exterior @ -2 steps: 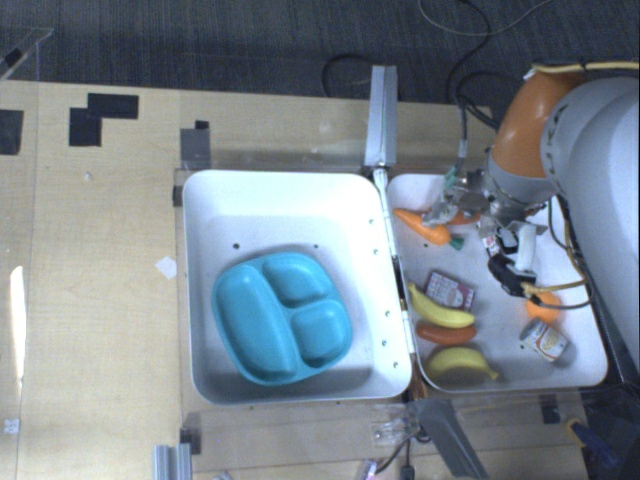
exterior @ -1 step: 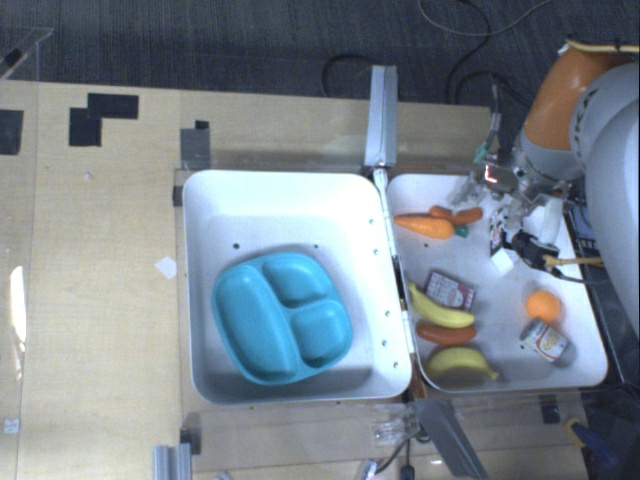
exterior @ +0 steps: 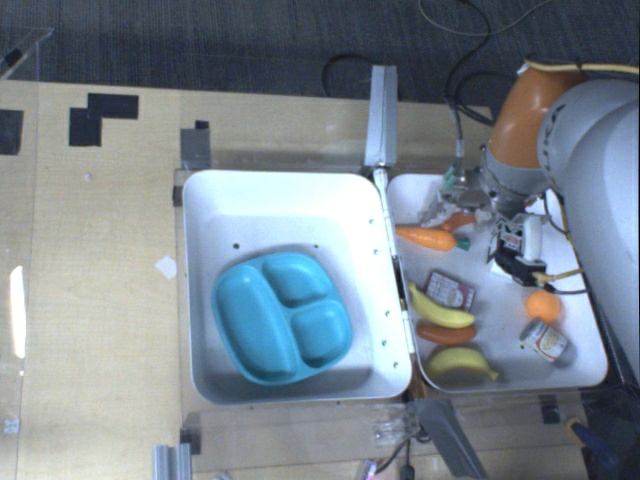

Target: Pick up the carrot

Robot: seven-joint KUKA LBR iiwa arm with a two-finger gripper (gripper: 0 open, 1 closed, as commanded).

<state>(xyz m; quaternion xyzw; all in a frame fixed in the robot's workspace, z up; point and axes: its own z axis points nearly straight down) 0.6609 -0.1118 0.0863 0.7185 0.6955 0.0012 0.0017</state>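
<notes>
**Crowded bin, carrot tight against the wall**

Bananas lie nearest the camera, at six o'clock in the right bin, a red sausage-like piece between them. At ten o'clock the carrot rests by the dividing wall. Just beside it at three o'clock hangs the gripper; whether it is open or closed I cannot tell. A descent could clip the wall or nudge the carrot away.
</notes>
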